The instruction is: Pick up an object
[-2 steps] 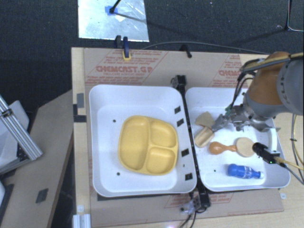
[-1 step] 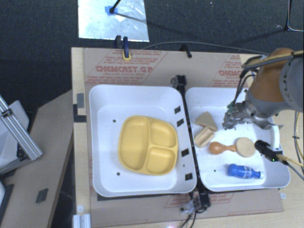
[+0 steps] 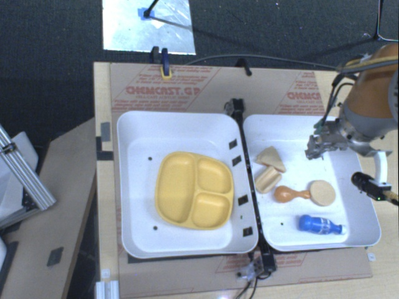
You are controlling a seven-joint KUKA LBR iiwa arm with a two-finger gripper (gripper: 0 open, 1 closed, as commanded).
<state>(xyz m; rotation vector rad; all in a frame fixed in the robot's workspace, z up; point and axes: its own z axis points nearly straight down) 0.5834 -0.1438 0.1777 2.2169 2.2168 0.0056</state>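
Gripper (image 3: 316,147) at two o'clock over right bin (image 3: 368,229), jaw state impossible to tell, nothing visibly held, bottle (image 3: 320,225) at five, spoon (image 3: 293,195) between

I read "CHEMCAST GP" in faded red print on the brown paper-covered sheet (image 3: 181,86) under the bins, upper frame, repeated at right.

Yellow plastic three-compartment plate (image 3: 194,190) is sitting in the shallow white bin (image 3: 140,136), well off to the view's left of the gripper (image 3: 317,147). Shiny metal sheet (image 3: 146,17) is lying far up-left of it, and a small blue-and-yellow clamp (image 3: 163,62) is sitting on the printed cardboard's (image 3: 187,91) edge.
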